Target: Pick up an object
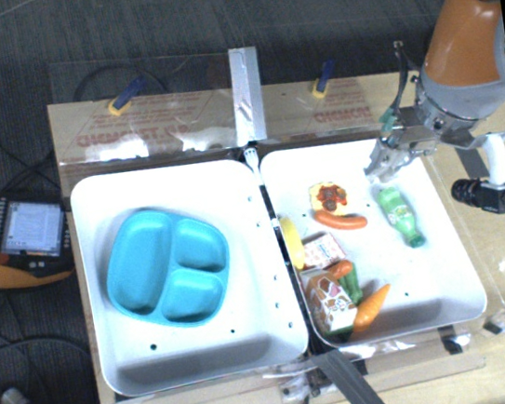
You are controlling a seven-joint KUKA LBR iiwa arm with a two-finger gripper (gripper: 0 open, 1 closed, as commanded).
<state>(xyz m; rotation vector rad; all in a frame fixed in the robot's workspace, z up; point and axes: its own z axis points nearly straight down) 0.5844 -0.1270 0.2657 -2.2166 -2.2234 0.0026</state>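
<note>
My gripper point(386, 163) hovers over the back right part of the right bin point(452, 279), just above the top end of a green bottle point(399, 214). Nothing shows between its fingers. To the left lie a hot dog point(341, 222) and a small piece with red toppings point(328, 196). Further toward the front sit a yellow banana point(291, 241), a small carton point(322, 251), a brown box point(331, 298) and a carrot point(371, 305).
The left bin point(125, 356) holds a blue divided plate point(168, 266). A metal divider post point(247, 94) stands behind the seam between the bins. A handheld device point(24, 236) lies on the floor to the left.
</note>
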